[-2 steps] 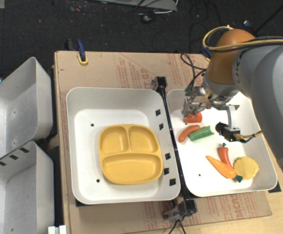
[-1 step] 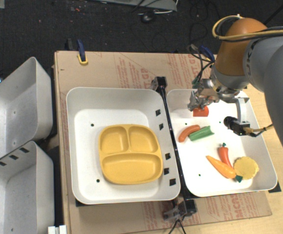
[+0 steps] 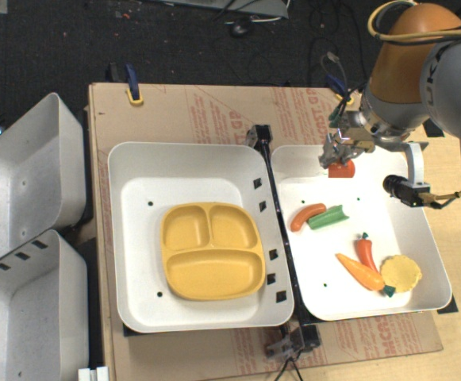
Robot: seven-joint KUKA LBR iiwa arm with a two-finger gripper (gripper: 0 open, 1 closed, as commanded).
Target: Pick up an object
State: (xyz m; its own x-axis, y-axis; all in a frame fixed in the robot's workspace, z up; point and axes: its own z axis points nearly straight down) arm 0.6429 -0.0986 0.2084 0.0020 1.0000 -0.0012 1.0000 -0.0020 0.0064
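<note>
My gripper (image 3: 339,157) hangs over the far left part of the right bin (image 3: 432,244). A small red piece (image 3: 341,169) sits between its fingertips, its top partly hidden by them; the gripper is shut on it. Further forward on the bin floor lie an orange-red sausage (image 3: 307,215) and a green piece (image 3: 328,217), touching end to end. Near the front right are a red chili (image 3: 363,251), an orange carrot (image 3: 359,271) and a yellow ruffled disc (image 3: 401,272).
The left bin (image 3: 135,236) holds a yellow divided plate (image 3: 213,251). A black divider (image 3: 274,213) runs between the two bins. Two spare white bins (image 3: 24,213) stand off the bench at the left.
</note>
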